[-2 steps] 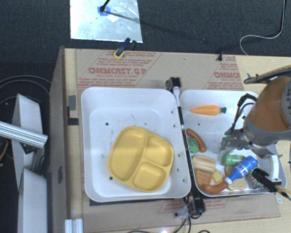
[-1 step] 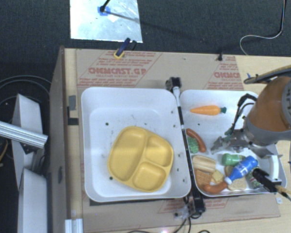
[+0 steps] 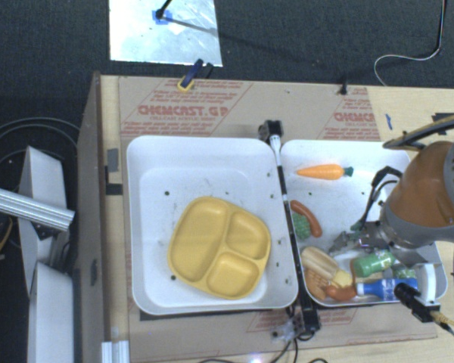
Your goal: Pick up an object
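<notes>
Bench, two white bins [image 3: 212,146] | left: yellow divided plate [image 3: 219,246] | right: carrot [image 3: 321,172], sausage [image 3: 306,218], bread roll [image 3: 319,262], green bottle [image 3: 376,264] crowd my gripper [image 3: 357,240] | grip: cannot tell

Two white bins [image 3: 212,146] on bench [image 3: 303,104]

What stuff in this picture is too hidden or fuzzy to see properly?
- Pincer, camera view: the arm's orange band and grey wrist cover most of it, so its grip is unreadable.
- Toys in the right bin's near corner: the bread roll, green bottle and blue tube overlap, and the pieces beneath are too small to name.
- Arm: cut off by the picture's right edge.
</notes>
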Robot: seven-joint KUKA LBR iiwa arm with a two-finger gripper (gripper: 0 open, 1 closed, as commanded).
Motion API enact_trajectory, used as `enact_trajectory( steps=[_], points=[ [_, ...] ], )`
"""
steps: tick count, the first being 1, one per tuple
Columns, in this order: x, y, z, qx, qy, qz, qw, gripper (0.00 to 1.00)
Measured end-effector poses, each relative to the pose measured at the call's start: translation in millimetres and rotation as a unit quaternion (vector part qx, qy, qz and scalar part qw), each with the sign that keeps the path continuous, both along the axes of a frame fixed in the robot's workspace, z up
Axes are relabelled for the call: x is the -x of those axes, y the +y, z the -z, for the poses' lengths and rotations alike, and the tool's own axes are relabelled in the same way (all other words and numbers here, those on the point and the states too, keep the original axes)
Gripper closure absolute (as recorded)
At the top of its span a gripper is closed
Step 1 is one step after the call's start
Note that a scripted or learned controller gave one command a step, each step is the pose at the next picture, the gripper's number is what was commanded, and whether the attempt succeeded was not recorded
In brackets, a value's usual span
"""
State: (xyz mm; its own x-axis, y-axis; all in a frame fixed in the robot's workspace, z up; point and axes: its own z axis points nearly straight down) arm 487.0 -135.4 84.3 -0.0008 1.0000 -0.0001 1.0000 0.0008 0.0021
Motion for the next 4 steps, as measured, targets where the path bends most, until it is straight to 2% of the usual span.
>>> enact_trajectory(
  steps=[1,2,3,4],
  points=[
    [-27,-67,-38,-0.0011,-0.001,-0.001,1.0000,0.00],
    [-36,-41,0,0.0001,0.000,-0.001,1.0000,0.00],
    [-36,-42,-11,0.0000,-0.001,-0.002,1.0000,1.00],
    [-36,-42,-10,-0.0001,-0.001,-0.002,1.0000,0.00]
  ],
)
